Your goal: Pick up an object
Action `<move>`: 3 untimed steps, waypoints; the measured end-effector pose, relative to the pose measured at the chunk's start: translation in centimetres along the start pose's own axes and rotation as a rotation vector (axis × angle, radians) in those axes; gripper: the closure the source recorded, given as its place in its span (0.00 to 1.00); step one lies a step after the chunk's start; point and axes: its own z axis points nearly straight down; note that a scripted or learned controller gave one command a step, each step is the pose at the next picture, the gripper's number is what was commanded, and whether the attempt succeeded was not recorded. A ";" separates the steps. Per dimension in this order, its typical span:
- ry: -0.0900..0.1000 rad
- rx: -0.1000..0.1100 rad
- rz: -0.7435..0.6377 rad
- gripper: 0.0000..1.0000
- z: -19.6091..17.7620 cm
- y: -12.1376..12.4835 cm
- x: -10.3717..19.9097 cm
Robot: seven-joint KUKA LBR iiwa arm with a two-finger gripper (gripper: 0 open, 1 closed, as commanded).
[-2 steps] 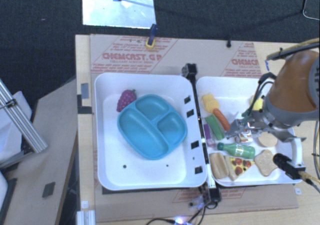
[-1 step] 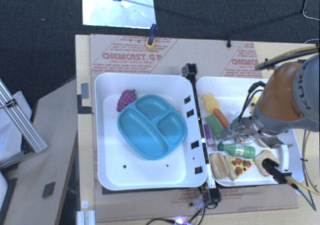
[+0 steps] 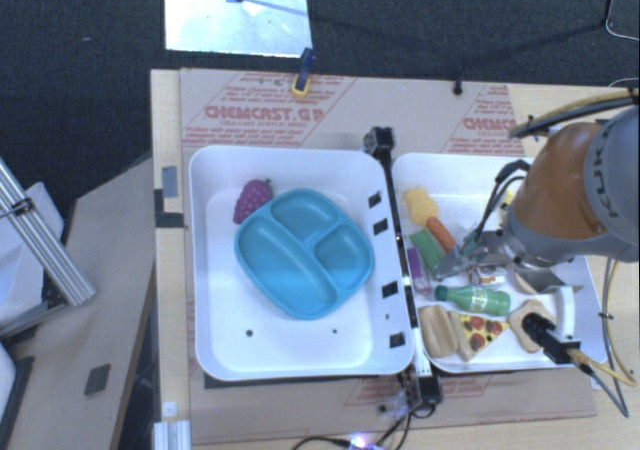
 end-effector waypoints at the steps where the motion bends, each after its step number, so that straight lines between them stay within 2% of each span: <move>1: -0.005 -0.006 0.001 1.00 -1.1 0.2 -0.2; 2: 0.007 0.018 -0.005 1.00 -6.9 0.1 0.7; 3: 0.006 0.018 -0.004 1.00 -11.8 0.4 0.6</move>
